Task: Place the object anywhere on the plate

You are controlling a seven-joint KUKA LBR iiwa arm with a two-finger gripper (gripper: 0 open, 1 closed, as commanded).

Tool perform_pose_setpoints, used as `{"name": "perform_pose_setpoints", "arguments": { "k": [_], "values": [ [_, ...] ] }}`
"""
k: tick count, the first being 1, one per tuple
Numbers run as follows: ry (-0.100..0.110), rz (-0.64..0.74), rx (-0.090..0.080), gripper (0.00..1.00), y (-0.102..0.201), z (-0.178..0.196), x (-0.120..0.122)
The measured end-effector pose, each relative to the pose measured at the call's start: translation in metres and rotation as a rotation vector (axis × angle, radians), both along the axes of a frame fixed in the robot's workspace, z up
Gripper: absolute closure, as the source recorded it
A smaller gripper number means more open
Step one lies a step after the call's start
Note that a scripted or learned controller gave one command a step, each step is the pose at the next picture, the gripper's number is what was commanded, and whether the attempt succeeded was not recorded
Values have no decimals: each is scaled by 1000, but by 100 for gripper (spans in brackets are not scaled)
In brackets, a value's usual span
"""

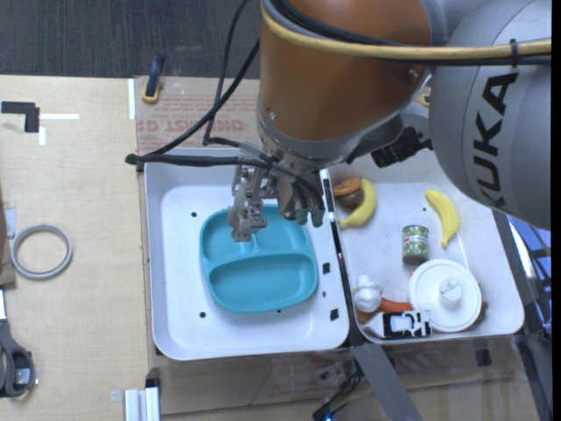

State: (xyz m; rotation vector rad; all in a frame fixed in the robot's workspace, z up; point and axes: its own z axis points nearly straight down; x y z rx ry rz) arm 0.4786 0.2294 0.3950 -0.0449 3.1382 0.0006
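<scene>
A blue divided plate (260, 270) lies in the left white bin (175, 261). My gripper (274, 210) hangs over the plate's far rim, with the big grey and orange arm filling the space above it. Its fingers stand apart: a grey one (247, 210) on the left and a dark one (303, 209) on the right, with nothing visible between them. The right bin (500, 261) holds the loose objects: a banana (361, 207) beside a brown item (348, 189), a second banana (444, 216), a small green-labelled jar (415, 242), and a white round container (447, 293).
A white and red item (370, 296) and a black and white piece (405, 324) lie at the right bin's near edge. On the bench to the left sit a tape roll (39, 251) and scissors (13, 368). Cardboard (188, 112) lies behind the bins.
</scene>
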Motion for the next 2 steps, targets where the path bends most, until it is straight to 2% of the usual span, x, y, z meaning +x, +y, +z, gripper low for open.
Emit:
{"name": "perform_pose_setpoints", "arguments": {
  "k": [1,2],
  "values": [
    [2,160,-1,100,-1,-68,4],
    [2,160,-1,0,-1,-68,4]
  ]
}}
